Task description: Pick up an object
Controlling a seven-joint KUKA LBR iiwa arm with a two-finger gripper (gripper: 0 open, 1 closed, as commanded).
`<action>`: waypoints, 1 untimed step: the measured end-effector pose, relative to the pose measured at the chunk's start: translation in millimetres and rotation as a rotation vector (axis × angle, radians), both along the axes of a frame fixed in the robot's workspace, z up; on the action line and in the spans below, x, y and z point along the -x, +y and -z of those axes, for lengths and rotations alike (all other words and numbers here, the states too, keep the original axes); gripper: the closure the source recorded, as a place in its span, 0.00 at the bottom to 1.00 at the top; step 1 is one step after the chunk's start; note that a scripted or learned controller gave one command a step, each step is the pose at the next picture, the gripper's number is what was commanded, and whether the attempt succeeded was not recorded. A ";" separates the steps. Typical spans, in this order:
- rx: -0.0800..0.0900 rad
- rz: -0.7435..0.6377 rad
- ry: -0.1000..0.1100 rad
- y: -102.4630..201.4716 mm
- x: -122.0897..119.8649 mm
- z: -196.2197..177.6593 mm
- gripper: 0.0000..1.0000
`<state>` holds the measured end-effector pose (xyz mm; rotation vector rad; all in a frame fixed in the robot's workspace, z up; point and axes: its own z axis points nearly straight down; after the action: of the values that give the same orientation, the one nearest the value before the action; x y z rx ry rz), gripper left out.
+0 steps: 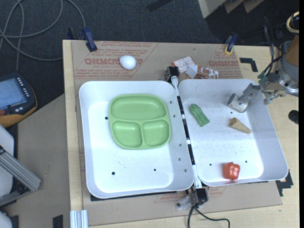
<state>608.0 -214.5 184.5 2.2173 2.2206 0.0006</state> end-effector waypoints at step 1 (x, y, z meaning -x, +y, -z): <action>-0.003 0.001 0.004 10.0 -2.5 100.4 0.00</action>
<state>610.5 -204.5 84.1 2.2214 2.2236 -0.0006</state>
